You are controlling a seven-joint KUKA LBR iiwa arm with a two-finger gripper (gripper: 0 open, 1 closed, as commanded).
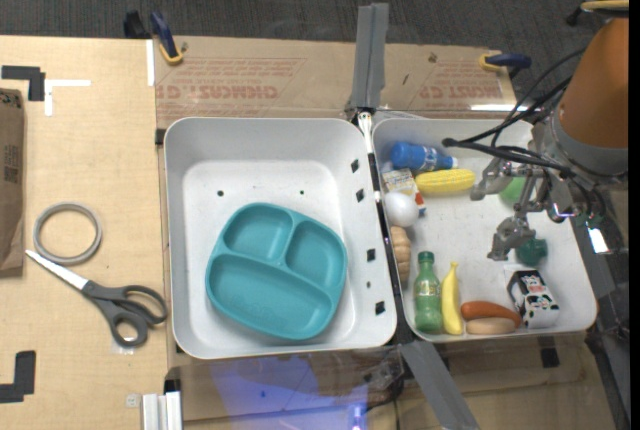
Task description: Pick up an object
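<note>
My gripper [512, 236] hangs over the right-hand bin [575, 263], near its right side, below the grey and orange arm [598, 103]. A small teal object [533, 249] lies right beside the gripper tip, and a light green object [514, 188] sits just behind it under the wrist. In the same bin lie a blue bottle [417, 156], a yellow corn cob [445, 182], a white ball [401, 209], a green bottle [427, 292], a banana [451, 299], a sausage [489, 310] and a cow-patterned box [534, 297]. Nothing visibly sits in the gripper.
The left bin [200, 168] holds a teal divided plate [276, 270]. On the bench to the left lie scissors [105, 298] and a tape roll [67, 232]. Cables [500, 150] run from the arm across the right bin's back.
</note>
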